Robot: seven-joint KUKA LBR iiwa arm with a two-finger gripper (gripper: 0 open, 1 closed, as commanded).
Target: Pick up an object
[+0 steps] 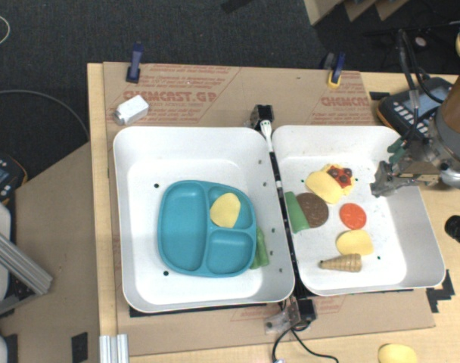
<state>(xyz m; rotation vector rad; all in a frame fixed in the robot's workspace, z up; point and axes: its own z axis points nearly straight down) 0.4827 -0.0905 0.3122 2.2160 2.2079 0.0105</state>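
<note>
Claw [386, 181] at right bin [411, 271] east wall, above contents; cannot tell its state; nearest target orange disc [353, 215]; advise centring over it, descending vertically, clear of yellow pieces.

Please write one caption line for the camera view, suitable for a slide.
Gripper poised over the right bin near toy foods; a yellow piece sits in the teal divided plate in the left bin.

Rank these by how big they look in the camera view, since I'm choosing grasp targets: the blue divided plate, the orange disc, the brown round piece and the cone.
Largest to smallest:
1. blue divided plate, by far
2. brown round piece
3. cone and orange disc: too alike to rank; the cone is longer but slimmer.
</note>
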